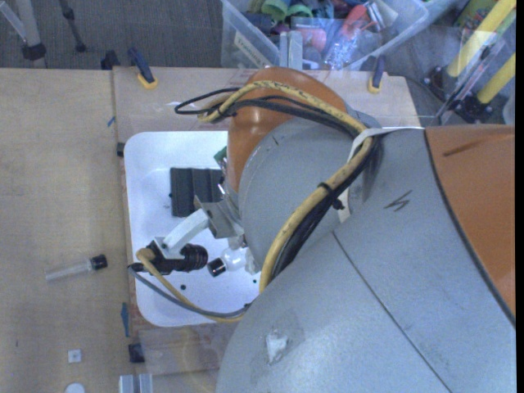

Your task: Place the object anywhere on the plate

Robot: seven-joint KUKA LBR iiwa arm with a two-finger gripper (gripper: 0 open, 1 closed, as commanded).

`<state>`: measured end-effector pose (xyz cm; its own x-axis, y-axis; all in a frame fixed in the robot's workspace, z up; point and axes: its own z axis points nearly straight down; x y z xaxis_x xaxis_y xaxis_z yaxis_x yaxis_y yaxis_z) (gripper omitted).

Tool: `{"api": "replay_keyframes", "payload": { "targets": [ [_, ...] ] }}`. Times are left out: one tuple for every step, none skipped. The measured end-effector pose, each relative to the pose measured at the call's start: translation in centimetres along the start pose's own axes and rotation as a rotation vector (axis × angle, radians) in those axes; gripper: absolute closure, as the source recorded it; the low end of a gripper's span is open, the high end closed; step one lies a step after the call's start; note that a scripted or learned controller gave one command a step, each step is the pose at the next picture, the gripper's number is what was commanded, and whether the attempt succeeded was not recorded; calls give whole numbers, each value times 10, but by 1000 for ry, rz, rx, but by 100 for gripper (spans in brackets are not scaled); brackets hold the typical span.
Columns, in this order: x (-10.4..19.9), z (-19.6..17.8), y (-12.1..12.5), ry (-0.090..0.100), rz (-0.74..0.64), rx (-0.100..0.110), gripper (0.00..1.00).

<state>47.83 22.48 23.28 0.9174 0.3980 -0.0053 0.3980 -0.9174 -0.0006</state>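
Block (pixel 191 190), black, in the bin's (pixel 146 211) far half, looks stiff and light; pinch across its narrow width. Gripper (pixel 219 218) state: cannot tell.

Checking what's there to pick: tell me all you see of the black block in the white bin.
The black block looks flat, matte and roughly rectangular. It lies on the floor of the white bin, toward its far side. Its right end runs under the grey arm, so that part is hidden and contact there cannot be told.
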Motion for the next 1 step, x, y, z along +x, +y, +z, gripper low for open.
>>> {"api": "replay_keyframes", "payload": {
  "targets": [
    [71, 5, 32, 6, 77, -2, 100]
  ]
}}
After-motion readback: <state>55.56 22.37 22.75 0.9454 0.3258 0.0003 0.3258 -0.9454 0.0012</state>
